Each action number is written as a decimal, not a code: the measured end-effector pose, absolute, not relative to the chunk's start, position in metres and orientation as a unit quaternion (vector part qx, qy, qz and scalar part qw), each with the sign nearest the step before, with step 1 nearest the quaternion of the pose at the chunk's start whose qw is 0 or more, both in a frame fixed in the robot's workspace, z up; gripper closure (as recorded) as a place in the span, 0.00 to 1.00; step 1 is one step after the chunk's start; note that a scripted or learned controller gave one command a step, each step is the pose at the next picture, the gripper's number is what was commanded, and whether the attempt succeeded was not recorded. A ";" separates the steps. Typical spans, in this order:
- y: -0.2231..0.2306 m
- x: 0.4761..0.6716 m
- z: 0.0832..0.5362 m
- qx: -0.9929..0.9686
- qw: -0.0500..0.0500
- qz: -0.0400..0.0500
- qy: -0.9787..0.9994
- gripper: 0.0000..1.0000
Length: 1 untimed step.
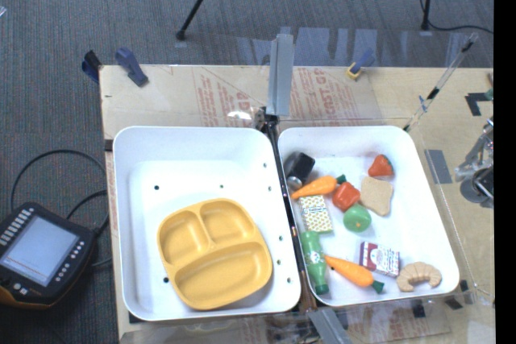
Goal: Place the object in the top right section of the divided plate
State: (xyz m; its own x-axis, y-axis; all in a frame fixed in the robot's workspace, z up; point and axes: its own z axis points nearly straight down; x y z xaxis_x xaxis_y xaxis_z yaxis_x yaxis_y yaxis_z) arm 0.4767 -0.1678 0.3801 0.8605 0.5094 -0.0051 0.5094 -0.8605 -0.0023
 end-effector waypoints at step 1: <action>-0.185 0.489 0.167 -0.984 0.005 0.008 -0.178 1.00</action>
State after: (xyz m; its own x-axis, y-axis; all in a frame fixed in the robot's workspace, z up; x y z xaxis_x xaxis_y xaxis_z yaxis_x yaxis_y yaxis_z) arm 0.4886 -0.1853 0.1674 0.9366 0.3502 -0.0132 0.3501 -0.9366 -0.0122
